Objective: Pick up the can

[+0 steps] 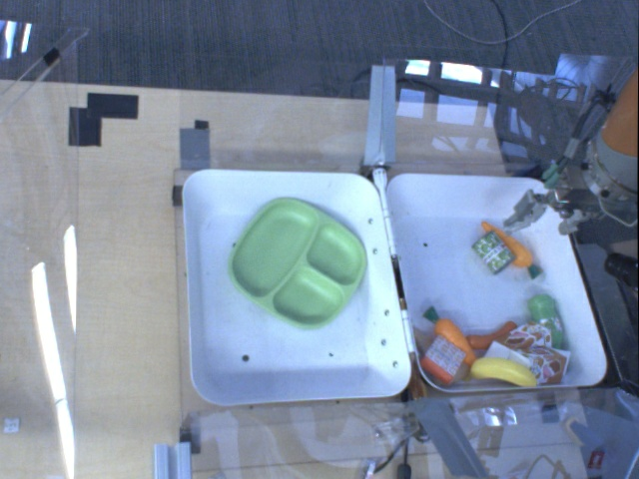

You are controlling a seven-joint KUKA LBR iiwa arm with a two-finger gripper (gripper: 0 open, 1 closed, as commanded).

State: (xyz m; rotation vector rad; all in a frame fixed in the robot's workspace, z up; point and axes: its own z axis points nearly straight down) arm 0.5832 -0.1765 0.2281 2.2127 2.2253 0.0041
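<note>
Pale wooden counter (100,297) under bright overhead light, with long white glare streaks (45,317) down the left side. Beyond the far edge, dark grey-blue carpeted floor (250,18), crossed at upper right by a thin looping grey cable (479,13). On the wood at upper left, black L-shaped tape mark (98,116); just beside the bins' far left corner, small grey metal bracket (195,146). Between the bins at the far side, upright grey metal post (380,118). Along the near edge, clear plastic sheeting and grey metal fittings (469,437), reflecting the light.
</note>
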